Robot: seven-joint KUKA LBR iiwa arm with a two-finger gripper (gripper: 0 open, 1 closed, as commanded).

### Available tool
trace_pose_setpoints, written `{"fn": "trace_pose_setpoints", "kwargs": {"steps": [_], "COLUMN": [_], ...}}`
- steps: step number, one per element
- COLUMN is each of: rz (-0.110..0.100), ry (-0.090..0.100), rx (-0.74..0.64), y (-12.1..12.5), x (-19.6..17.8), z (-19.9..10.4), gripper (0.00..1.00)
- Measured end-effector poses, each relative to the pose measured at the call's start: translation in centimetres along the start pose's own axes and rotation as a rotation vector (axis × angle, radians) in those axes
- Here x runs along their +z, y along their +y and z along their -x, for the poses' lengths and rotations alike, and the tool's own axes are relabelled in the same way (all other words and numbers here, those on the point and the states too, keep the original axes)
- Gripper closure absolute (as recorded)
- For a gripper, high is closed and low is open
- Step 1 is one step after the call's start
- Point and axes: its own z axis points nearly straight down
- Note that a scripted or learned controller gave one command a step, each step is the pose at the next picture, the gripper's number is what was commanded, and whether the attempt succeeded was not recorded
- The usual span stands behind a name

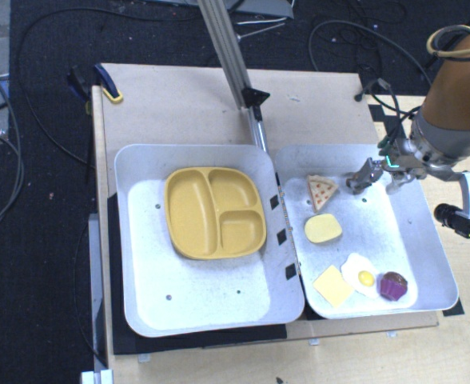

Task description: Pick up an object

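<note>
fingers (360, 182) of the two-finger gripper (379, 184) stand apart with nothing between them, poised low over the upper part of the right bin; no object is held.

left to right: the pale wooden bench (179, 102) carries two shallow white bins set edge to edge, so that both fall within the arm's reach from the right. the left white bin (139, 238) holds a mustard-yellow plastic tray with three compartments (215, 213), lying flat near its middle; its compartments hold nothing.

the right white bin (415, 230) holds the small pieces from which a pick can be made. nearest the dividing edge lies a triangular toy pizza slice with red dots (321, 191), flat, just to the left of the gripper and apart from it. below it rests a smooth yellow oval piece (323, 230). toward the near edge a flat yellow square like a cheese slice (332, 286) touches a white toy fried egg with a yellow yolk (360, 274), and a dark purple rounded piece (392, 286) sits just beside the egg.

judgement: the pizza slice is the closest candidate; being thin and flat, it gives the fingers little to close on. the oval piece, standing proud and clear of its neighbours, looks the easier grasp. the task is not yet accomplished.
</note>
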Motion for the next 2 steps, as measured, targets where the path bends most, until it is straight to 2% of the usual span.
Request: {"fn": "trace_pose_setpoints", "kwargs": {"steps": [1, 2], "rz": [0.002, -0.001], "ry": [0.0, 0.0], "rx": [0.0, 0.001], "y": [0.1, -0.2], "x": [-0.1, 4.2], "z": [0.0, -0.2], "gripper": [0.0, 0.0]}}
